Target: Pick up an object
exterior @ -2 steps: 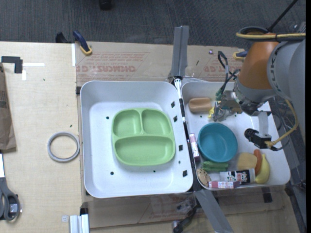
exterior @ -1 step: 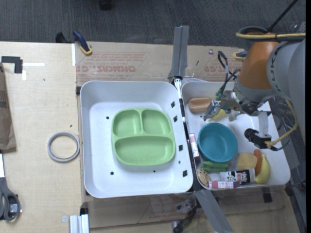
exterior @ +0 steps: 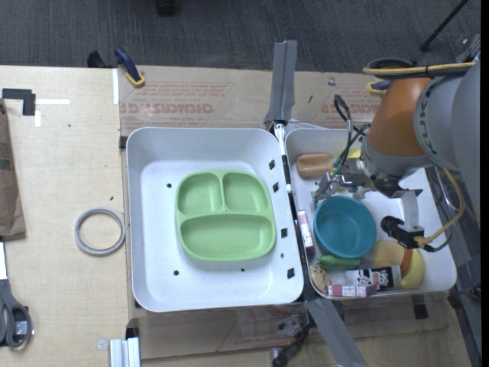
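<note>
The right bin [exterior: 306, 138] holds a blue bowl [exterior: 345, 228], a tan bread-like roll [exterior: 313, 164] at the back, a yellow banana [exterior: 412, 270] and another yellowish piece [exterior: 388, 252] at the right, a small dark printed box [exterior: 367, 280] at the front and a thin pink item [exterior: 305, 231] along the left wall. My gripper [exterior: 338, 180] hangs low in this bin, just behind the bowl's far rim and to the right of the roll. The grey arm with its orange band [exterior: 401, 117] covers the bin's back right part. Nothing shows as held.
The left bin [exterior: 145, 228] contains a green divided plate [exterior: 225, 215]. On the bench to the left lie a grey tape ring [exterior: 99, 231], scissors [exterior: 14, 321] and a brown paper bag [exterior: 9, 182]. A grey divider post [exterior: 283, 79] stands behind the two bins.
</note>
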